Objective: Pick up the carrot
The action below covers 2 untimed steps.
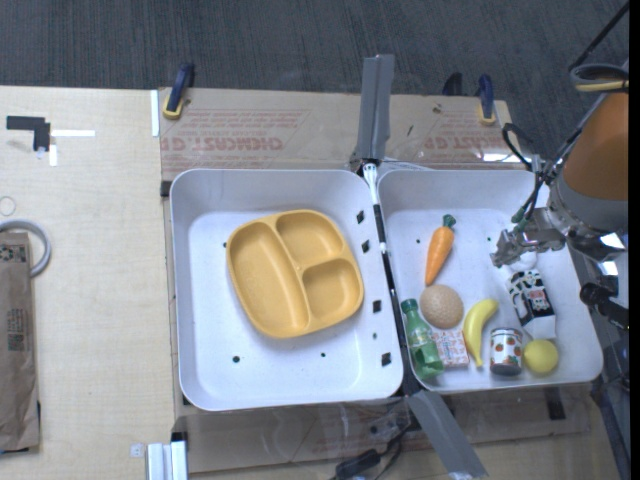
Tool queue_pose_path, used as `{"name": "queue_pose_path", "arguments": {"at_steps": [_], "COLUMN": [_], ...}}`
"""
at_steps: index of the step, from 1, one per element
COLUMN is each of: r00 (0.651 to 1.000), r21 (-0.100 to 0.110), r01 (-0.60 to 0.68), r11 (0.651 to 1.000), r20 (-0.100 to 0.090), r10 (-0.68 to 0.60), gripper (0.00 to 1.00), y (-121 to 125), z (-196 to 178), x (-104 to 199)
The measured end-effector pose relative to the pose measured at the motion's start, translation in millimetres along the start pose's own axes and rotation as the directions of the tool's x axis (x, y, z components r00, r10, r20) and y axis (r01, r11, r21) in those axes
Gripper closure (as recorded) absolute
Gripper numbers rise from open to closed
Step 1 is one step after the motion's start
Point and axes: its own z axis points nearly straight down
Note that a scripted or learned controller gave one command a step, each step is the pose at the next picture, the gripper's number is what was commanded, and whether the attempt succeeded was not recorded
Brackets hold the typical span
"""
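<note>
An orange carrot [438,253] with a green top lies in the right bin [470,196], near its left-middle, pointing toward the front. My gripper [510,248] hangs over the right side of the same bin, to the right of the carrot and apart from it. Its fingers are small and blurred among metal parts, with nothing seen between them. The arm's orange band [600,148] is at the right edge of the view.
The left bin [200,268] holds a yellow divided plate [295,271]. Along the right bin's front lie a green bottle [420,340], a tan round item [441,306], a banana [478,328], a small can [506,351], a lemon [540,356] and a black-and-white carton [530,296].
</note>
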Motion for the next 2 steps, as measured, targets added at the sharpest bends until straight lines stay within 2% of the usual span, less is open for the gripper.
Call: {"name": "queue_pose_path", "arguments": {"at_steps": [1,2], "r00": [1.000,0.999], "r21": [0.000,-0.002], "r01": [-0.001,-0.034], "r11": [1.000,0.999], "r20": [0.000,0.002], "r10": [0.001,0.034], "gripper": [0.00,0.00], "y": [0.0,80.1], "z": [0.0,-20.0], "x": [-0.1,49.4]}}
